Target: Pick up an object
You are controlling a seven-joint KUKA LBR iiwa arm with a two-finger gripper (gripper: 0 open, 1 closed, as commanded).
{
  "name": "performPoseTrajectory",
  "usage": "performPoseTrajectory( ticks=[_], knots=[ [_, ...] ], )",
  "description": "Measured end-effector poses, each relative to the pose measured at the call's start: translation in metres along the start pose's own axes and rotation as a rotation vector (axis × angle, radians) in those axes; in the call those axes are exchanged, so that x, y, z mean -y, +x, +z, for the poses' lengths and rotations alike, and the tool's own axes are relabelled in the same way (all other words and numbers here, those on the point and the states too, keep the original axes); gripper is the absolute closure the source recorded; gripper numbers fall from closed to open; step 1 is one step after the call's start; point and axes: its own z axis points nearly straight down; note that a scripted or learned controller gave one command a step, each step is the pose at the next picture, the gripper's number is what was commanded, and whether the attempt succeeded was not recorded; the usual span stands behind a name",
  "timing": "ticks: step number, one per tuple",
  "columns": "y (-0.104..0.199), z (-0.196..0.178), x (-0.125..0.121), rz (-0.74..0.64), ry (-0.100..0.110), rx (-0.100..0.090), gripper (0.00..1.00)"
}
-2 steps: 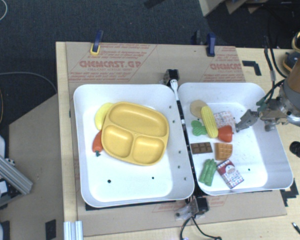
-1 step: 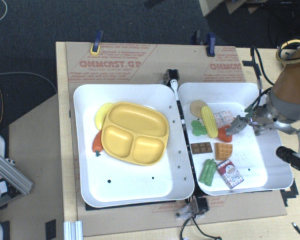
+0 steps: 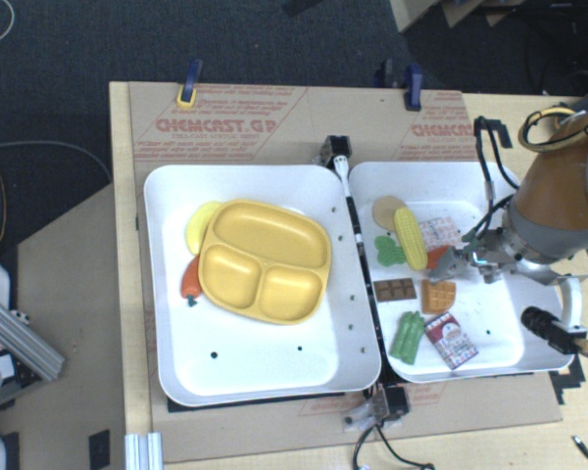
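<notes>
Right bin [image 3: 490, 189]: we count toy foods clustered beside 1 gripper [image 3: 458, 259], handy picks.
Gripper: we judge it low near corn [image 3: 409, 237]; finger state untellable.

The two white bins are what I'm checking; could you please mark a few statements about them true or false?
1. The yellow divided tray lies in the left bin. True.
2. The corn cob lies in the left bin. False: it lies in the right bin.
3. The gripper is over the right bin. True.
4. The chocolate bar rests on the yellow divided tray. False: it lies on the right bin's floor.
5. The green pickle lies beside the red packet. True.
</notes>
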Motion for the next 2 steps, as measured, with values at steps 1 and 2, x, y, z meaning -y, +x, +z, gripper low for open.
performPoseTrajectory(
  ticks=[1,2],
  knots=[
    [0.001,0.02,-0.003,-0.001,-0.009,-0.001,0.0],
    [0.002,0.007,-0.006,-0.001,-0.019,-0.001,1.0]
  ],
)
